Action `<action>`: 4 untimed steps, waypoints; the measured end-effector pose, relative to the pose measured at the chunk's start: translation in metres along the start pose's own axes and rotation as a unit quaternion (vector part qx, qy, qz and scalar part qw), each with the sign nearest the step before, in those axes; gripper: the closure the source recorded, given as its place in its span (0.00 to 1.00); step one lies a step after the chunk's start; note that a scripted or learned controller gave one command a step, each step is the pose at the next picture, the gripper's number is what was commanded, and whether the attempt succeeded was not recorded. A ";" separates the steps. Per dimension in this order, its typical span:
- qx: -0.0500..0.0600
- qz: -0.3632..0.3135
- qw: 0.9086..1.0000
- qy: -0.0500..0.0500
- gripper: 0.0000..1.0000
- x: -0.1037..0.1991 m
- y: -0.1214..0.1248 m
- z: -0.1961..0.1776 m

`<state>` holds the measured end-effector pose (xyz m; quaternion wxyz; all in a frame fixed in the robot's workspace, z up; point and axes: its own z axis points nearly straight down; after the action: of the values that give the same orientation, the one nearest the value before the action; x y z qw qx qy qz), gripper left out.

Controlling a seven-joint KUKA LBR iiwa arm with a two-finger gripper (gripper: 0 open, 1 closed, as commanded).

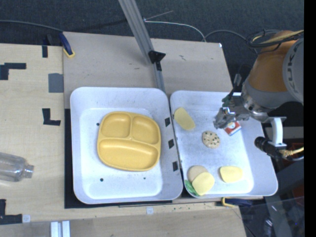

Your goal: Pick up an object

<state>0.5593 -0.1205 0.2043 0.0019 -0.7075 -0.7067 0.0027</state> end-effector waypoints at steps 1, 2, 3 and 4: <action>-0.003 0.000 1.000 -0.001 1.00 -0.049 0.030 0.005; -0.002 0.000 1.000 0.000 1.00 -0.052 0.014 0.015; -0.003 -0.002 1.000 0.000 1.00 -0.051 0.015 0.005; -0.007 -0.001 1.000 -0.001 1.00 -0.071 -0.003 -0.134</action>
<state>0.5571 -0.1911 0.3389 -0.0036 -0.7068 -0.7074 -0.0015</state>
